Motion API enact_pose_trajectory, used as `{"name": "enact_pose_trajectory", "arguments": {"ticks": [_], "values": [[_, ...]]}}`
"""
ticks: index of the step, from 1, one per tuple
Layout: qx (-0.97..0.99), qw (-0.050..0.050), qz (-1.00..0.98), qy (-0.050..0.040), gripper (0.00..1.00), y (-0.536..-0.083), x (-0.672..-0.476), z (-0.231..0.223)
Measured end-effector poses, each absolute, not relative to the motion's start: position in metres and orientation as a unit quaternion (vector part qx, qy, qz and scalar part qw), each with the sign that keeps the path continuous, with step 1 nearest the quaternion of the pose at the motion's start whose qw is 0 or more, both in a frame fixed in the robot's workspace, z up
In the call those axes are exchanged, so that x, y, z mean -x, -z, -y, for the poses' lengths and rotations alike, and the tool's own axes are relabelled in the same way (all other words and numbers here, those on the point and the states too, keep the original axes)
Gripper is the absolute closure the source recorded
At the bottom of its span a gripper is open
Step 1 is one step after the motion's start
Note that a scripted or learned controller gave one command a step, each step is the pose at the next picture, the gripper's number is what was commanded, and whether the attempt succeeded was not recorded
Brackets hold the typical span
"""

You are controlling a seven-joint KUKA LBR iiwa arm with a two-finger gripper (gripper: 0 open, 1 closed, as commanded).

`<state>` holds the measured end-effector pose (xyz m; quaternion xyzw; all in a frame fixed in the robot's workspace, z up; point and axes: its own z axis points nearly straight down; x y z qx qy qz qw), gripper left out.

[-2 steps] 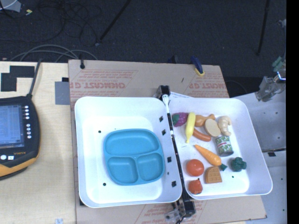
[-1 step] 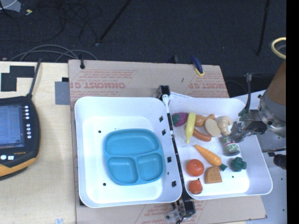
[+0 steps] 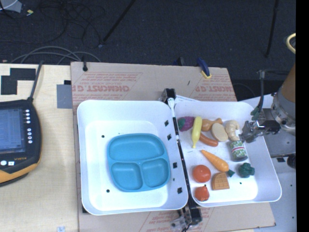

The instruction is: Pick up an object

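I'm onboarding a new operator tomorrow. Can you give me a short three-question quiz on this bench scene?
1. True or false: the blue divided tray lies in the same bin as the toy food.
2. Which lies nearest the gripper? A) tomato B) small can C) corn cob
3. Fill in: the carrot lies in the ____ bin as the camera sees it.

Key: 1 false, the tray is in the left bin and the food in the right bin; 2 B; 3 right.

Arm (image 3: 285, 105) low at right, wrist bent
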<state>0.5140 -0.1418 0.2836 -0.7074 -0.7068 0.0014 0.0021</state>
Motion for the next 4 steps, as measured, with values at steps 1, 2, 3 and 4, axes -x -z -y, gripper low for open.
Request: {"name": "enact_pose_trajectory", "arguments": {"ticks": [1,2,3,4], "values": [[0.707,0.002,0.707,-0.0015,1.0,-0.254,-0.53,0.163],[0.707,0.007,0.707,-0.0028,1.0,-0.169,-0.472,0.134],[0.706,0.001,0.708,-0.0002,1.0,-0.126,-0.538,0.112],[0.705,-0.002,0.709,0.0028,1.0,-0.252,-0.525,0.067]]}}
